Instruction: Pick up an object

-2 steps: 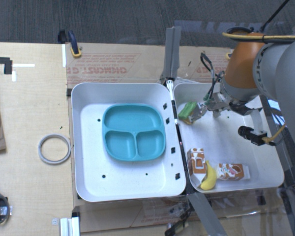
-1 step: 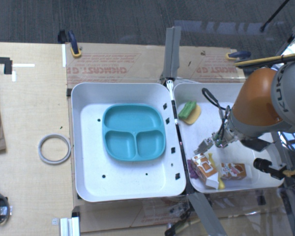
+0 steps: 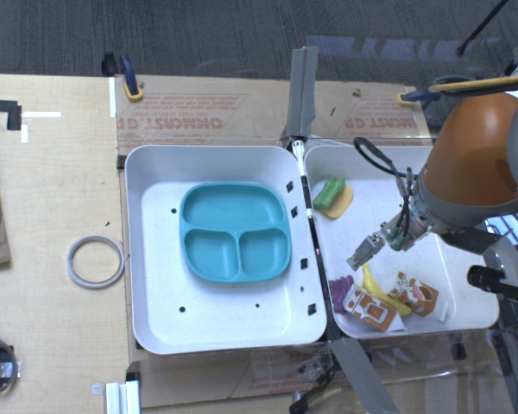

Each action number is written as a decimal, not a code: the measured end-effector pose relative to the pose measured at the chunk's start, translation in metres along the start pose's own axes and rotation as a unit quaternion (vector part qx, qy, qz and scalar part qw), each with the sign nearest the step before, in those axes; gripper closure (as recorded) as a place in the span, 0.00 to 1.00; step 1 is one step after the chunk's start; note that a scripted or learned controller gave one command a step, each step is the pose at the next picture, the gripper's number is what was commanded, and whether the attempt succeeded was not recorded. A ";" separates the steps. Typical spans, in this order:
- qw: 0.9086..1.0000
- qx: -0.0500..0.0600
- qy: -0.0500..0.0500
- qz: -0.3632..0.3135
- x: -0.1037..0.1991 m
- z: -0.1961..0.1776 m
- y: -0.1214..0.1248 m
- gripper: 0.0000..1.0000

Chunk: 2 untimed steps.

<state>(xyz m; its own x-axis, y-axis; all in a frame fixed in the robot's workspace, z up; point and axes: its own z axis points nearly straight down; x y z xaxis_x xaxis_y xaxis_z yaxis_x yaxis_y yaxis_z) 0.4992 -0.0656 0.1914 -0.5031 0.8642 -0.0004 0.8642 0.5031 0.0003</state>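
Your gripper (image 3: 363, 253) hangs over the right bin (image 3: 466, 317), its tip pointing down and left above bare white floor. From this angle you cannot tell whether it is released or clenched, and nothing shows in its grasp.

Nearest below it lies a small heap in the bin's lower-left corner: a yellow banana (image 3: 373, 283), two orange-and-white snack packs (image 3: 373, 311) and a purple piece (image 3: 340, 288) against the dividing wall. Any of these would serve as the object to pick. Further up, near the same wall, a green piece (image 3: 329, 193) rests on a yellow one (image 3: 343, 203).

To do the step well, you should probably choose the banana: it lies closest and on top of the heap. Come straight down with the gripper set across its narrow width, not along its length, and stay off the packs, which touch it and may drag along. The green piece is the cleaner target, being well apart from the heap, though close to the wall.

The left bin (image 3: 147, 309) holds a blue divided plate (image 3: 236, 232); a tape ring (image 3: 96, 260) lies on the bench.

The cardboard (image 3: 190, 110) behind the bins carries red print, seemingly reversed and too faint to read. The packs' print is illegible.
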 end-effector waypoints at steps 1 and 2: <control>1.000 0.000 0.000 0.000 0.000 0.000 0.000 0.00; 0.996 0.002 0.001 0.092 -0.030 0.088 -0.043 0.00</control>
<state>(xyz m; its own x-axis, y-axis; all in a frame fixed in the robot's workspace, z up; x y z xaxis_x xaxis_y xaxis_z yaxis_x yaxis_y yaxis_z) 0.4766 -0.1131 0.1038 -0.3368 0.9416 0.0015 0.9416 0.3368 -0.0028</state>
